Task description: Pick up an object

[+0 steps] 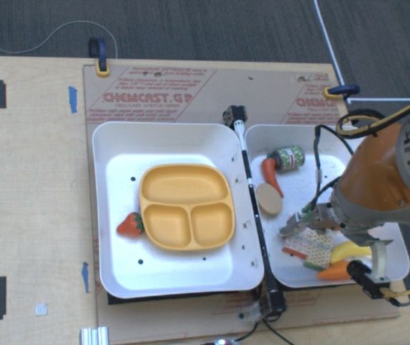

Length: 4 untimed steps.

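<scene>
Gripper low in right white bin; jaw state unclear. Below: flat patterned packet, likely light, floppy, slippery — pinch an edge.

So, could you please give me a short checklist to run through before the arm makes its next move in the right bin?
1. Gripper is over the right bin, low above its floor: ok.
2. Something is held: cannot tell; the wrist hides most of the view there.
3. Targets lie close by: ok. A patterned packet, a yellow piece and an orange carrot sit just below the gripper.
4. Those three are crowded together, so a clean single pick: not ok.
5. Easier targets stand apart: ok. The tan disc, red chilli and green can lie further up the bin.
6. Cables clear of the objects: cannot tell.
</scene>
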Each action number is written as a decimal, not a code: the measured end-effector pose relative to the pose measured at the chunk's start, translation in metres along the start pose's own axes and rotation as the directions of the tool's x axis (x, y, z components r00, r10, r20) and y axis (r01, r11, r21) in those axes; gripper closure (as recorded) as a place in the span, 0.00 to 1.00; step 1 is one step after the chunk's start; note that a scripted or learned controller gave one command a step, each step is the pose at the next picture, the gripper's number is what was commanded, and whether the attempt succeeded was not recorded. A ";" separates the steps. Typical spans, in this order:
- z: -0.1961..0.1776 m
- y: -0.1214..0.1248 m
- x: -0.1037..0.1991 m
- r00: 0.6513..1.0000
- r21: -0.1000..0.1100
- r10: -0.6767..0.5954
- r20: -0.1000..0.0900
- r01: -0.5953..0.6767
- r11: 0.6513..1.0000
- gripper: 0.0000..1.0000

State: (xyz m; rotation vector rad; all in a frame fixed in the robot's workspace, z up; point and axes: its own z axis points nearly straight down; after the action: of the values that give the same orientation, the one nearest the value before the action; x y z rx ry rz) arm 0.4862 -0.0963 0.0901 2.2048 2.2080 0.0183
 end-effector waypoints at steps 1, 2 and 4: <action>0.000 0.000 0.001 1.000 0.000 0.001 0.002 -0.001 1.000 0.00; -0.010 0.001 -0.002 1.000 -0.005 0.005 0.009 -0.005 1.000 1.00; -0.114 -0.003 0.120 1.000 0.022 -0.001 -0.007 0.001 1.000 1.00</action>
State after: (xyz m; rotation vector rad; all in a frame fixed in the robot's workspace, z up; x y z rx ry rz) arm 0.4803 0.0244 0.2037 2.2179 2.2235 0.0021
